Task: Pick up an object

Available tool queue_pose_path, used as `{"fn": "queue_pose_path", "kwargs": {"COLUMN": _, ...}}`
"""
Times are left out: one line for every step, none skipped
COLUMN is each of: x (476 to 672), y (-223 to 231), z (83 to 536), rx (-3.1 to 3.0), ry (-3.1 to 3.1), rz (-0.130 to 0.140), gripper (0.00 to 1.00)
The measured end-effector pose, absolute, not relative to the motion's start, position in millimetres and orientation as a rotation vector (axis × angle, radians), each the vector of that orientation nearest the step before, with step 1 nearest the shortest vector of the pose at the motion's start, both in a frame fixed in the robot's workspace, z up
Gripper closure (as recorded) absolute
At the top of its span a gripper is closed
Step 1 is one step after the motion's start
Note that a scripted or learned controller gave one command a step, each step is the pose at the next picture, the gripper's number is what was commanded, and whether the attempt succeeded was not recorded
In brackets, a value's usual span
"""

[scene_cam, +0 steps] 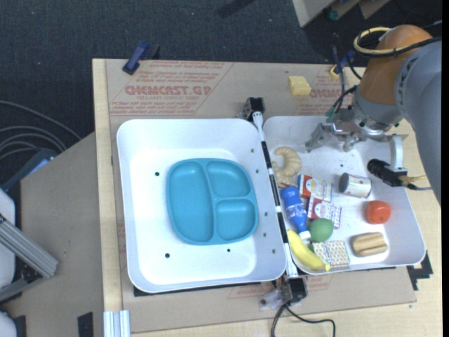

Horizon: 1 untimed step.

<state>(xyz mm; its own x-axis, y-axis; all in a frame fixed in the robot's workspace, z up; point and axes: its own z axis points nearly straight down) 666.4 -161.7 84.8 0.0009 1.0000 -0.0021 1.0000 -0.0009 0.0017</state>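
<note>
My gripper (331,140) hangs over the far part of the right bin (414,241), open, with nothing between its fingers. Just to its left and nearer lies a tan croissant (286,161). Further toward the front are a blue bottle (293,206), red-and-white cartons (317,189), a small silver can (354,185), a red ball (378,212), a green lime (321,229), a banana (305,251), a bread roll (369,243) and a waffle cracker (334,253).
The left bin (140,153) holds a blue divided plate (212,200). A yellow block (299,85) and a blue clip (139,57) lie on the bench behind the bins. The bins meet at a raised rim (270,181).
</note>
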Motion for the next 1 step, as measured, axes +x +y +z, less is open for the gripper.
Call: {"fn": "queue_pose_path", "kwargs": {"x": 667.6, "y": -160.6, "z": 95.8, "rx": 2.216, "ry": 2.219, "rz": 0.002, "gripper": 1.00}}
